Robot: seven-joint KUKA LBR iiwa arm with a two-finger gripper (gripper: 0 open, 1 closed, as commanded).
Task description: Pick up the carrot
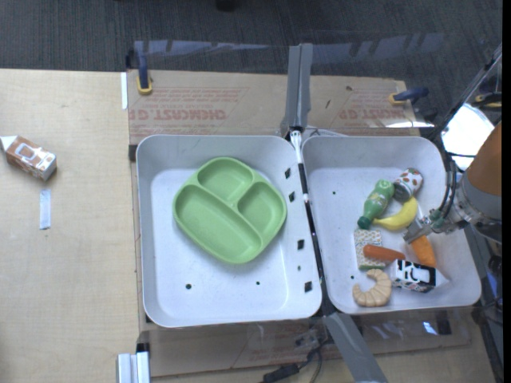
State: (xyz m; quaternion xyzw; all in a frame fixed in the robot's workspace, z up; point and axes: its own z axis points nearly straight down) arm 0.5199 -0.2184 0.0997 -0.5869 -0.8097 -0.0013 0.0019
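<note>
Carrot (pixel 384 254): small, orange, slender, tapered. Lying flat, nearly level across frame, slightly tilted down toward right. Lower right of frame, in right-hand bin, toward its lower part.

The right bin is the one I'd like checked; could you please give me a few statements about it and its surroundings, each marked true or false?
1. The carrot lies in the right bin. True.
2. The green plate shares that bin. False: it sits in the left bin.
3. The banana lies beside the green bottle. True.
4. The gripper is above the left bin. False: it is over the right bin, near the banana.
</note>
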